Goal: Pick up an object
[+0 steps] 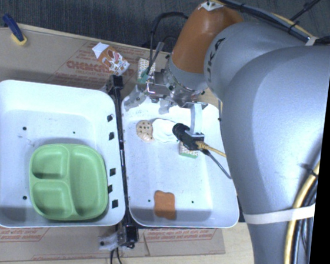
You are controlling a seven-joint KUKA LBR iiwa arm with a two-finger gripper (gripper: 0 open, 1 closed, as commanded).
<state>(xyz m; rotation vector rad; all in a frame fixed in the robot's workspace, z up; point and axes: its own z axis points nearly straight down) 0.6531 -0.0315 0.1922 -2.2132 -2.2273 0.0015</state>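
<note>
Tool point(150, 102) hangs spread and empty at the far end of the right bin point(226, 215), jaws wide, I'd say, to straddle the speckled tan lump point(145, 131) lying loose just below it. Orange block point(164, 205) sits well apart by the near wall; green divided plate point(69, 181) lies in the left bin point(13, 111).

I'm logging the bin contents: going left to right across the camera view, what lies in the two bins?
green divided tray → speckled tan round piece → orange block
</note>
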